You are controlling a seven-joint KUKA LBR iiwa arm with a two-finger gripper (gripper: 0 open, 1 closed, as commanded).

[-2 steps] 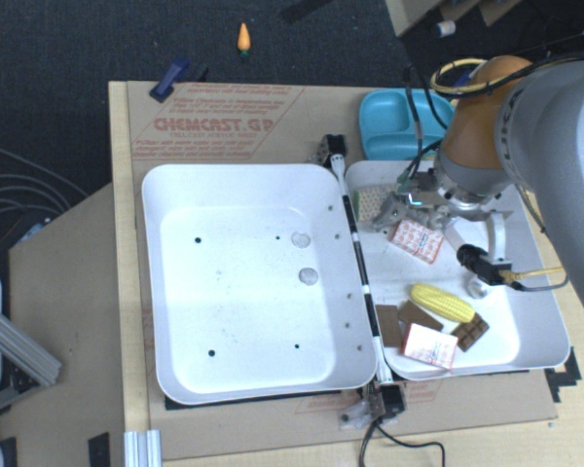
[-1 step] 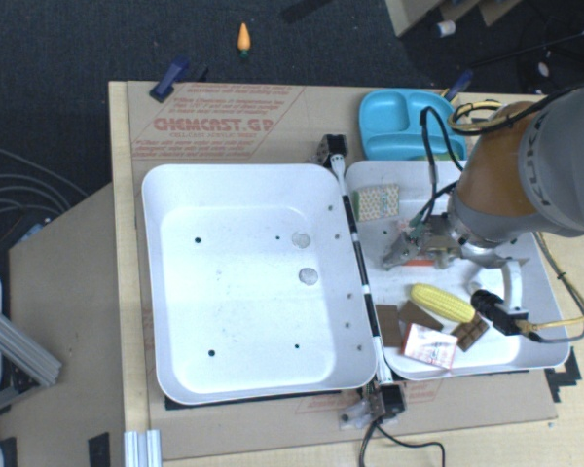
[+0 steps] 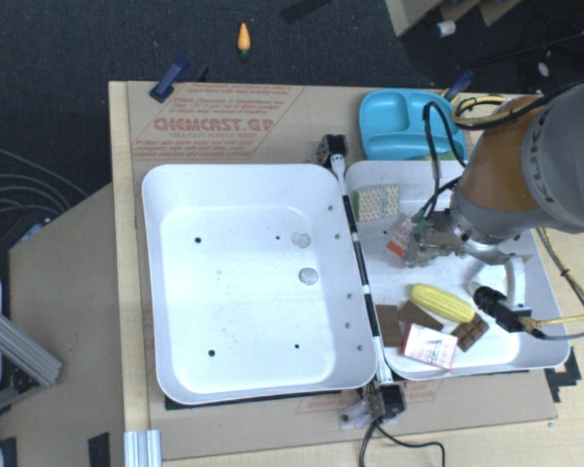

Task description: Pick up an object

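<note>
My gripper (image 3: 420, 238) is low over the upper middle of the right bin (image 3: 545, 353), the grey arm with its orange band reaching in from the right. A small red and white object (image 3: 400, 241) lies right at the gripper's left side, touching or nearly touching it. In front of the gripper lies a yellow corn cob (image 3: 442, 303). A flat brown piece (image 3: 417, 315), a smaller brown block (image 3: 472, 332) and a white and pink box (image 3: 429, 347) lie near the bin's front edge. A pale patterned card (image 3: 378, 202) rests at the bin's back left.
The left bin (image 3: 175, 202) holds two small grey discs (image 3: 302, 240) (image 3: 309, 276) near its right side. A blue compartment tray (image 3: 405, 125) sits behind the right bin. A black divider strip (image 3: 358, 251) runs between the bins.
</note>
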